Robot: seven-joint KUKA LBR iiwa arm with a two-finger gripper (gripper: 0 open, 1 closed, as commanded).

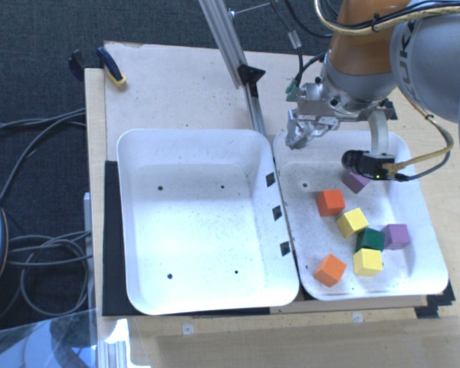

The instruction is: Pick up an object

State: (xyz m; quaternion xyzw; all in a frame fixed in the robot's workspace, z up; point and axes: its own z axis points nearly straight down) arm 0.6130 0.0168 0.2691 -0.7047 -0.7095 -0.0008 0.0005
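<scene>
You see the grey metal gripper [300,134] hanging above the far left corner of the right shallow white plastic bin [425,232]; you cannot tell from this slant whether it is apart or together, and nothing shows in it. Count seven small blocks in that bin: two orange cubes [330,202] [330,269], two yellow cubes [352,221] [368,261], two purple blocks [356,180] [397,235] and one dark green cube [370,240]. A black cylindrical fitting [366,162] on the arm overhangs the far purple block. The left white bin [130,228] sits beside it on the counter [176,83], where a slanted metal rod [226,37] and a yellow-and-blue clamp [111,65] stand.
</scene>
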